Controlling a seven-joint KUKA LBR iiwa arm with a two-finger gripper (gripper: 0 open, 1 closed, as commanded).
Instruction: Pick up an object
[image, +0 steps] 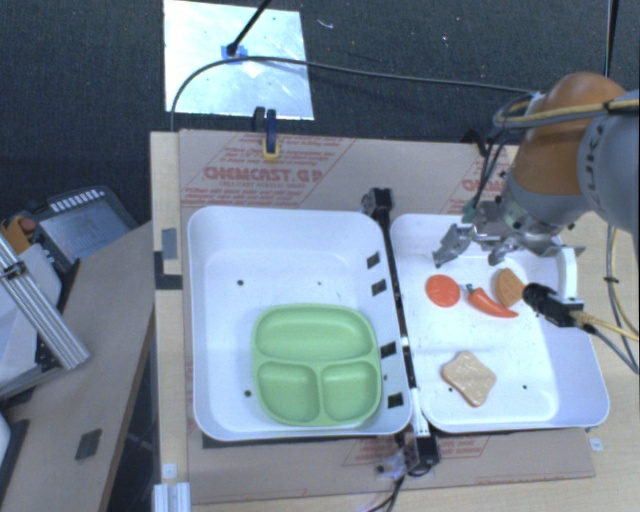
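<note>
The right bin (570, 385) holds a round red tomato (443, 290), a red-orange pepper (492, 302), a brown roll (510, 286) and a slice of toast (469, 377). My gripper (472, 252) hangs over the far part of this bin, just behind the tomato and the pepper. It is open, its two grey fingers (449, 246) spread apart with nothing between them. The roll sits partly under the wrist on the right. The toast lies apart from the others, near the bin's front.
The left bin (225, 300) holds a green divided plate (318, 362) at its front right. A black divider strip (392, 300) runs between the bins. A grey device (80, 225) and a metal rail (40, 310) sit off the bench at the left.
</note>
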